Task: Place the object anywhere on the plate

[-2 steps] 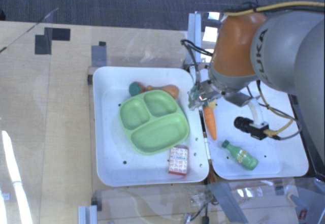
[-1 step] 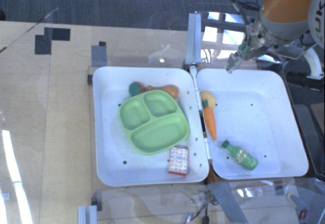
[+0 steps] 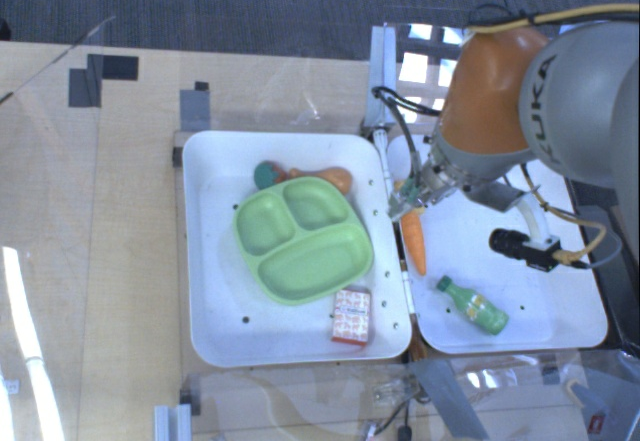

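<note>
A green three-compartment plate (image 3: 303,239) lies in the middle of the left bin (image 3: 215,329). An orange carrot (image 3: 415,244) hangs point-down along the left wall of the right bin (image 3: 570,329), just right of the divider between the bins. My gripper (image 3: 408,199) is over the carrot's upper, leafy end, and its fingers are shut on that end. The carrot sits to the right of the plate's rim, apart from it. The big orange wrist band hides most of the gripper from above.
Behind the plate lie a teal object (image 3: 267,174) and an orange-brown food item (image 3: 333,178). A small red and white carton (image 3: 351,316) stands at the plate's front right. A green bottle (image 3: 473,306) lies in the right bin. A black cable plug (image 3: 522,246) hangs off the wrist.
</note>
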